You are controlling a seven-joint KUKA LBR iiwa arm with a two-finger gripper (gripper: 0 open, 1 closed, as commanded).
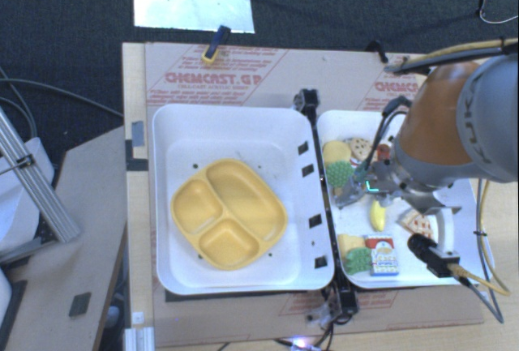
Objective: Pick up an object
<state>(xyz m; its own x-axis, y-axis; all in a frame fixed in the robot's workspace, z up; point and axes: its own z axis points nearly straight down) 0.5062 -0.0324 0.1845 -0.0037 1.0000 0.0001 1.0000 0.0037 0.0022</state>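
Two white bins (243, 118) — one yellow tray (229, 212); pincer (350, 194) state unclear.

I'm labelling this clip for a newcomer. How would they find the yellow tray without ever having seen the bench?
Start at the two white bins; take the left bin. The yellow tray lies inside it, sitting askew. It has three compartments and is far bigger than the small items in the right bin.

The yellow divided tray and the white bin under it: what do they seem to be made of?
The yellow tray looks like moulded plastic with a matte to satin finish: uniform colour, soft rounded walls between three compartments. The white bin also appears to be plastic, smooth and slightly glossy, with a rounded rim and faint sheen; thin formed sheet is possible, but the view leaves it open.
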